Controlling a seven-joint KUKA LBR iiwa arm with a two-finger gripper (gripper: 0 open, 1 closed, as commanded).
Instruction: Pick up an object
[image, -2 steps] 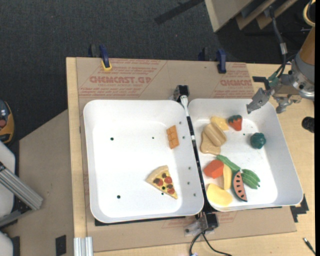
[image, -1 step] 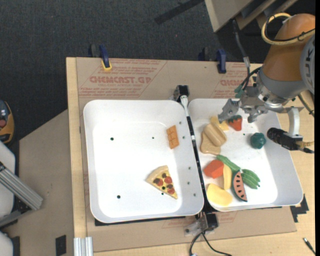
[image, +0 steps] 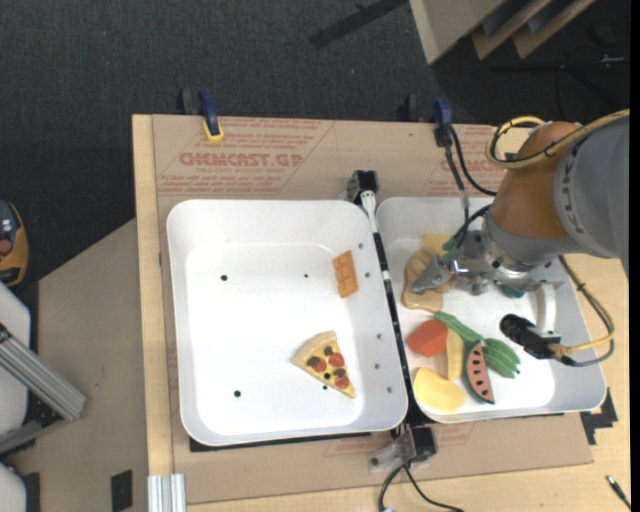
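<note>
From above, the gripper (image: 447, 268) sits low in the right bin (image: 570, 395), right against a tan bread-like piece (image: 422, 283); how its jaws stand cannot be told. Just below crowd a carrot (image: 431, 338), watermelon slice (image: 480, 372) and yellow fruit (image: 438, 390). The left bin (image: 200, 225) holds a pizza slice (image: 327, 362) and an orange waffle piece (image: 345, 273).

Tan bread-like piece (image: 424, 283) — lying in right bin's upper-left part.
</note>
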